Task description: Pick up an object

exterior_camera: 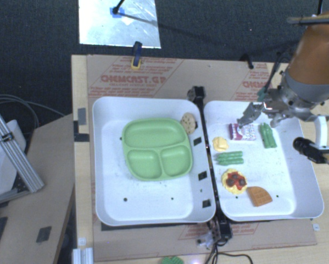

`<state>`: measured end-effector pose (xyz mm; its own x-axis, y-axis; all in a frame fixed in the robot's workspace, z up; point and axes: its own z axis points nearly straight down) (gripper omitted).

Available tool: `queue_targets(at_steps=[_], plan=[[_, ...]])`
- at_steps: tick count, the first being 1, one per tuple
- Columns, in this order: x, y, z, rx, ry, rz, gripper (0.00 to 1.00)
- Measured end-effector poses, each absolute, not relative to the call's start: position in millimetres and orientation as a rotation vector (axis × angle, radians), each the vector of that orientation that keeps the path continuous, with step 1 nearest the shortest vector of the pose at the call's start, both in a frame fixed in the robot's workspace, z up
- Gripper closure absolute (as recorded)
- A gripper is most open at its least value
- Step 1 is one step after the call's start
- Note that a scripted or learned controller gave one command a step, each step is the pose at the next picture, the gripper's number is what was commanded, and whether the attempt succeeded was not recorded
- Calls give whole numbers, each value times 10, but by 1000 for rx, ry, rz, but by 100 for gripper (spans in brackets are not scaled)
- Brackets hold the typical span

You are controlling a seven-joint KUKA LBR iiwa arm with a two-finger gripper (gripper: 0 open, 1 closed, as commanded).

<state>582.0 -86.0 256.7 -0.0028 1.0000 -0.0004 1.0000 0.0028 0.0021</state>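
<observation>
The arm (312, 54) enters from the three o'clock side, its orange band uppermost and grey wrist below. The gripper (261, 114) points toward eight o'clock, its two fingers (247, 116) spread apart with nothing between them, hanging low.

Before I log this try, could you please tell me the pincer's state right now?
Pincer: open, holding nothing, above the packet in the right bin.
</observation>
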Motion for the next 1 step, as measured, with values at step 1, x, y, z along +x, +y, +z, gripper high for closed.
queue_targets(at_steps=[1], plan=[[5367, -1106, 1678, 2229, 2223, -9, 0]])
